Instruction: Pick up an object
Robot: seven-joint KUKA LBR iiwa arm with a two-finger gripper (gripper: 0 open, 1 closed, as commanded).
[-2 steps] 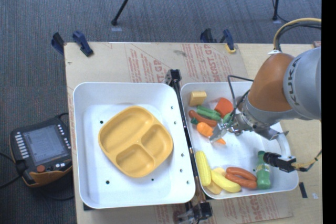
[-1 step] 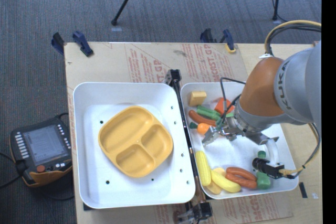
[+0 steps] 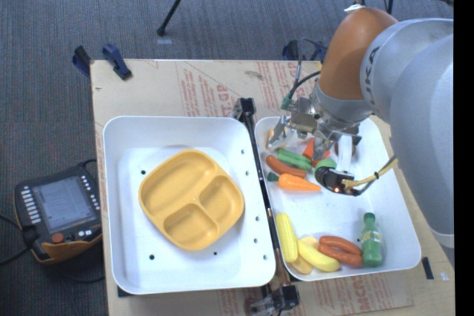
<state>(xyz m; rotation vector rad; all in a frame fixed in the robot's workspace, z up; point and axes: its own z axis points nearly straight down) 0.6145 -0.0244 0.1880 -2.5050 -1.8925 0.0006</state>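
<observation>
A: Camera view: gripper (image 3: 315, 135) low in the right bin (image 3: 400, 237), over carrot (image 3: 298, 183) and green pepper (image 3: 295, 158). Finger state?

B: Cannot tell. Corn (image 3: 286, 236), banana (image 3: 318, 255), sausage (image 3: 340, 248), bottle (image 3: 371, 238) near; yellow plate (image 3: 191, 197) left.

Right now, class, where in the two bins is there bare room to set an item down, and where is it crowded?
Left bin: bare floor rings the yellow divided plate, widest along its near edge. Right bin: a bare patch between the carrot, corn and green bottle. Crowded under the gripper at the far end and in the near corner around the banana and sausages.
</observation>
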